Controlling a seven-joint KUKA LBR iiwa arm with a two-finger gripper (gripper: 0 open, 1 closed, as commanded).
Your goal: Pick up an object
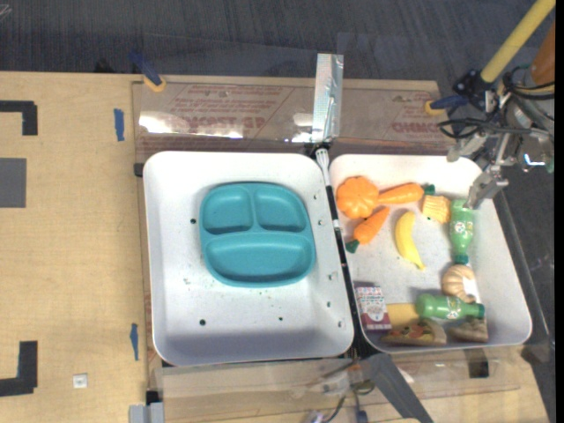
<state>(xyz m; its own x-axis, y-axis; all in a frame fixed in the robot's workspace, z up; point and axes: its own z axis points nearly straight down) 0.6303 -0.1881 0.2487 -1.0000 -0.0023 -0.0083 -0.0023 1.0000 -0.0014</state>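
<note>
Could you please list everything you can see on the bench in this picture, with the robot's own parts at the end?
left bin: one, white, left half of the bench
divided plate: one, teal, middle of the left bin
right bin: one, white, beside the left bin
pumpkin: one, orange, far left corner of the right bin
carrots: two, orange, next to the pumpkin
banana: one, yellow, centre of the right bin
bottles: two, green, right side of the right bin
small carton: one, red and white, near left corner
gripper: one, grey metal, above the right bin's far right corner
</note>
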